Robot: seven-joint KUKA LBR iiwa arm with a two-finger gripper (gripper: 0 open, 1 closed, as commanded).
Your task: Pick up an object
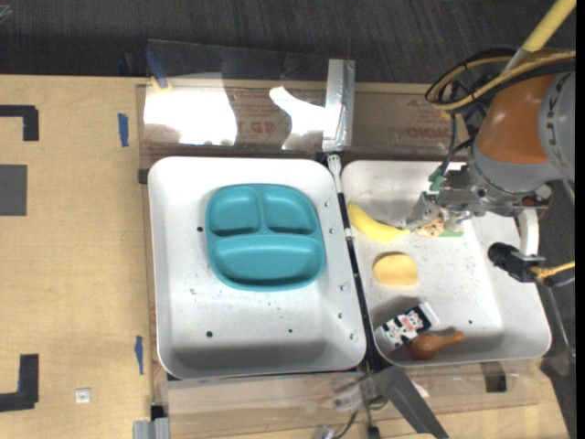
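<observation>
The arm's gripper hangs low in the right bin, just right of a banana; its opening cannot be made out. A teal tray fills the left bin.

tray: smooth teal plastic; bins: glossy white plastic; bench: matt wood

banana flat at right bin's back-left, yellow lump just in front, brown drumstick thing near front edge
</observation>
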